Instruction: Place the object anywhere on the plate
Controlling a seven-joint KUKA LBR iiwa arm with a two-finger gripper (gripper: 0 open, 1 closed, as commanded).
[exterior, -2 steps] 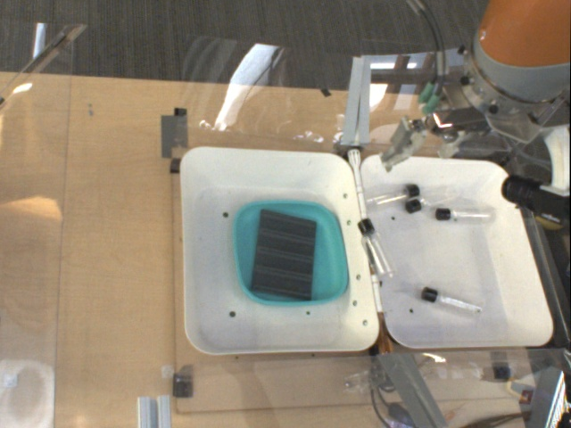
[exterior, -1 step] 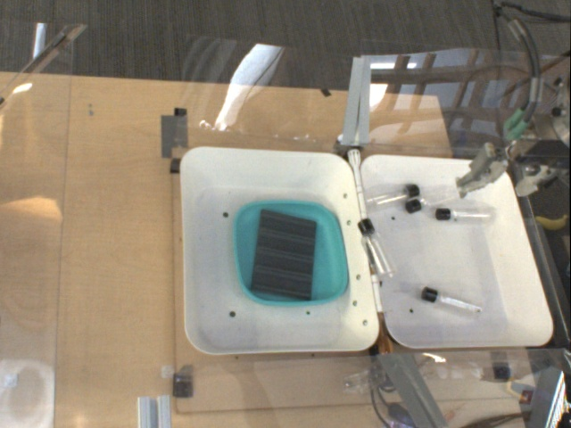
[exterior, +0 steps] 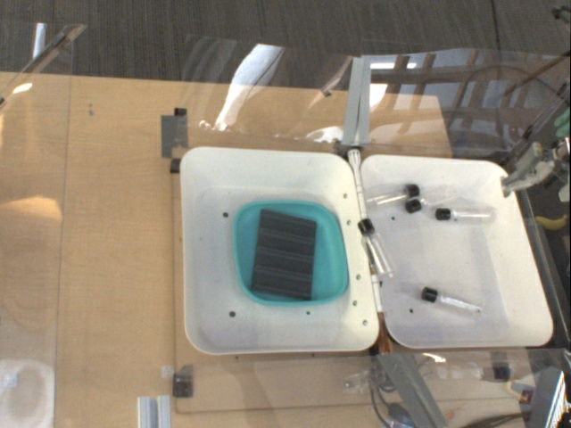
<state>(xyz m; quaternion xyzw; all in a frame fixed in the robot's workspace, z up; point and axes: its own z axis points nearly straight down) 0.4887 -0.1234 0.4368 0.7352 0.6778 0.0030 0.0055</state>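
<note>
A dark grey ridged rectangular block (exterior: 285,254) lies flat on the teal plate (exterior: 335,270), roughly in its middle. The plate sits in the left white bin (exterior: 205,319). Nothing touches the block.
The right white bin (exterior: 500,319) holds several clear tubes with black caps, such as one near the front (exterior: 449,301) and one at the back (exterior: 461,213). Another tube (exterior: 373,248) lies along the divider between the bins. Cables and pale hardware (exterior: 533,169) crowd the right bin's far right corner.
</note>
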